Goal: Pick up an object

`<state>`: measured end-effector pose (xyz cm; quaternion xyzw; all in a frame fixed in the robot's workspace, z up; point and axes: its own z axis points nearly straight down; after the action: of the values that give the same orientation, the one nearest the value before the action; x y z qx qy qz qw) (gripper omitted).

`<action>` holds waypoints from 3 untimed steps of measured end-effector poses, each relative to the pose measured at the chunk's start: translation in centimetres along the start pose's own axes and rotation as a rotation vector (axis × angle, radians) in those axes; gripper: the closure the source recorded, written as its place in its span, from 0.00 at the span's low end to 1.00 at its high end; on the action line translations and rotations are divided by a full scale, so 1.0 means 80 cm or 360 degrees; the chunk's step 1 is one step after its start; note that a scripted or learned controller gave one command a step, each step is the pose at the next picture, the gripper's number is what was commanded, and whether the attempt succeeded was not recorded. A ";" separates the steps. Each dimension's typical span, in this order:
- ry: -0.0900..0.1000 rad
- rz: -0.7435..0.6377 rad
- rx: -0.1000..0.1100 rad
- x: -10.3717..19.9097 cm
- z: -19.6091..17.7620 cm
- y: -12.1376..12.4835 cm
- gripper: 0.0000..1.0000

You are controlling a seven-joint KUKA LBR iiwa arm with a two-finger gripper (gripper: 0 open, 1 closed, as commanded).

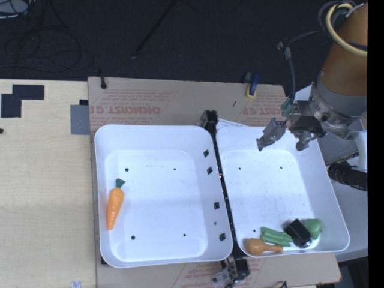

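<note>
One carrot (114, 207) in the left bin (153, 138), well apart from the tool (285, 138).

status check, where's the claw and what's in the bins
Claw open, holding nothing, above right bin far edge. Carrot in left bin. Nothing in the way.

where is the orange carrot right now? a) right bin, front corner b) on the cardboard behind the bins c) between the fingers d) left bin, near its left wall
d: the carrot lies alone on the floor of the left bin, close to its left wall.
</note>
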<state>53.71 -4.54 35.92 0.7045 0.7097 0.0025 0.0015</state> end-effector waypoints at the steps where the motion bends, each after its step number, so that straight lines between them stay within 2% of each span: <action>1: 0.0001 -0.0002 -0.0007 0.079 -0.143 -0.031 0.00; 2: 0.0003 -0.0011 0.0002 0.227 -0.228 -0.018 0.00; 3: -0.0001 -0.0006 0.0014 0.370 -0.221 0.004 0.00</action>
<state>53.68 25.04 53.62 0.7033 0.7109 -0.0009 -0.0014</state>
